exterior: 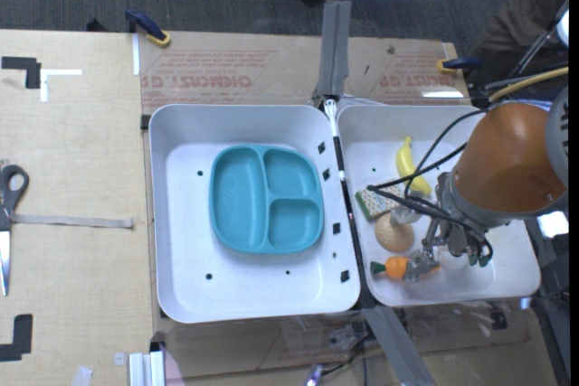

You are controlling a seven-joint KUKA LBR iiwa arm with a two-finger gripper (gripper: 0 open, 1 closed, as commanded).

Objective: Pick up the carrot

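Camera view, lower right: my gripper [425, 265] sits touching the carrot [396, 267], grip state unclear; looks light, stiff, slippery, so I'd pinch mid-body.

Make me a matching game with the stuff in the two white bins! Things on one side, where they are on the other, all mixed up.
Things:
1. carrot
2. banana
3. blue divided plate
4. scissors

Places:
A. in the left bin
B. on the bench, outside the bins
C. near the right bin's front edge, by the gripper
D. toward the back of the right bin

Pairs: 1-C, 2-D, 3-A, 4-B
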